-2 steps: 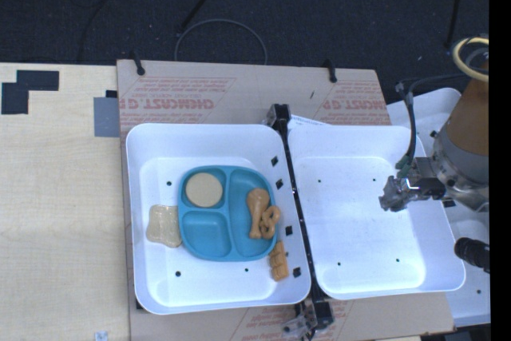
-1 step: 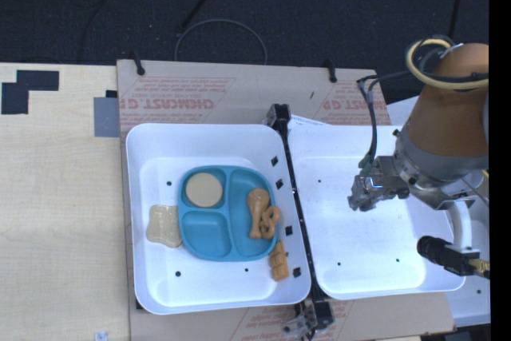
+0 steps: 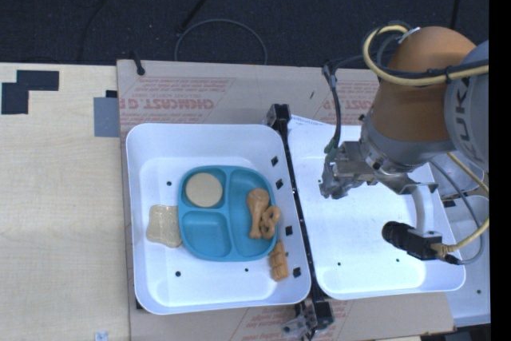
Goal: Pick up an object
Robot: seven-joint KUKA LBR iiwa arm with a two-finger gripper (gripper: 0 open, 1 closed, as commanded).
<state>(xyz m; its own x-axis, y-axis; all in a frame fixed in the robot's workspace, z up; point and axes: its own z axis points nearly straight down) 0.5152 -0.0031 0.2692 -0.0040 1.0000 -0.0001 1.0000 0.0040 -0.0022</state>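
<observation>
— Two bins, and everything worth picking sits in the left bin (image 3: 144,172). The gripper (image 3: 331,184) hangs over the right bin (image 3: 359,267), near its left wall, with nothing visibly between its fingers.

— Are the jaws open?

— Cannot tell — the wrist and cabling crowd that spot, and the tips read as one dark clump. I see no object in them.

— So what are the candidates?

— A blue divided plate (image 3: 209,239) lies in the middle of the left bin. A round cracker-like disc (image 3: 204,189) rests in its upper left compartment, and a twisted pretzel-like piece (image 3: 262,213) lies in the right compartment. Just beside the plate's left edge is a pale bread-like piece (image 3: 164,225), on the bin floor. A small brown chunk (image 3: 278,261) sits by the plate's lower right corner, close to the divider between the bins.

— Which would you go for?

— My judgement: the pale piece or the brown chunk, since both lie on the flat floor. The disc looks thin and flat, hard to get fingers around.

— And the approach?

— Lift clear of the divider first, cross to the left, come straight down with fingers spread wider than the piece. The chunk is nearest, but the plate rim and the bin wall crowd it — a finger may well strike either one.
</observation>
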